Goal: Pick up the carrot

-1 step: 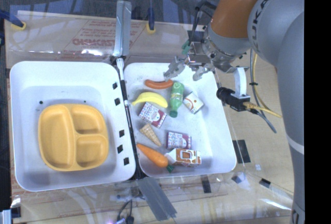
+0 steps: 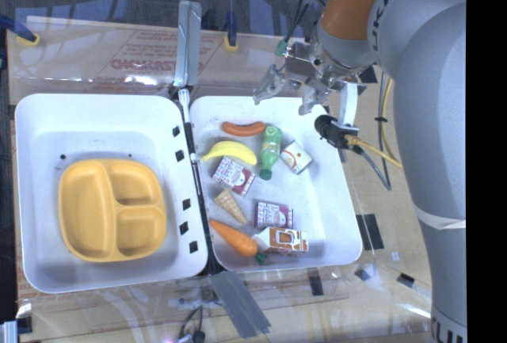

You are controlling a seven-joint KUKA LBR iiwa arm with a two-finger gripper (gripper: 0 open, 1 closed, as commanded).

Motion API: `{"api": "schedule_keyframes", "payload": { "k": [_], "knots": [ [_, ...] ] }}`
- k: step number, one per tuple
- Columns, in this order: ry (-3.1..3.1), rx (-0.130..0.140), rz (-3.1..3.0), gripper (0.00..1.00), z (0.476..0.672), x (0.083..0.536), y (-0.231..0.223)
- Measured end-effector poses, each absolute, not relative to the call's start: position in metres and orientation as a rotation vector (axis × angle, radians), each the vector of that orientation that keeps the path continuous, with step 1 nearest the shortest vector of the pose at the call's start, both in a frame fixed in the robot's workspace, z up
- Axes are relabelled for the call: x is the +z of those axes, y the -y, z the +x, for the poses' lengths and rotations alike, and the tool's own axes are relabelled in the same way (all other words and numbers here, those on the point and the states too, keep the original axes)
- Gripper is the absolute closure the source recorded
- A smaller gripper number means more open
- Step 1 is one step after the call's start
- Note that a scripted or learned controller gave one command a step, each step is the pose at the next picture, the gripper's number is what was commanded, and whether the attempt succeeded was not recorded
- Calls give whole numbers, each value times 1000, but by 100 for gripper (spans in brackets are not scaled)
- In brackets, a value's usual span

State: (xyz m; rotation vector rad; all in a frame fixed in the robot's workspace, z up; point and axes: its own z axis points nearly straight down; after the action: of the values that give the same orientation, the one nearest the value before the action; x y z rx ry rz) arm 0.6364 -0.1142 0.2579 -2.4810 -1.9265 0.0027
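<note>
Your carrot (image 2: 232, 238) lies at the near left corner of the right bin (image 2: 346, 224), close against the divider, its long axis slanting from far left to near right with the green top at the near right end, just beside a small carton (image 2: 287, 240). Your gripper (image 2: 289, 96) hangs over the bin's far rim, fingers spread apart and holding nothing, so the carrot sits well toward you and a little left of it, across the whole cluttered bin. A cone (image 2: 230, 206) lies just beyond the carrot, with a banana (image 2: 229, 151), sausage (image 2: 243, 127) and bottle (image 2: 270, 150) farther off. You cannot tell whether the carrot's top touches the carton.
</note>
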Motion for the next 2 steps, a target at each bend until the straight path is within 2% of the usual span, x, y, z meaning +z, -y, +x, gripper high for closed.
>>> {"api": "schedule_keyframes", "payload": {
  "k": [1,2],
  "knots": [
    [1956,7,-2453,0,575,121,96],
    [2124,4,-2310,0,528,191,34]
  ]
}}
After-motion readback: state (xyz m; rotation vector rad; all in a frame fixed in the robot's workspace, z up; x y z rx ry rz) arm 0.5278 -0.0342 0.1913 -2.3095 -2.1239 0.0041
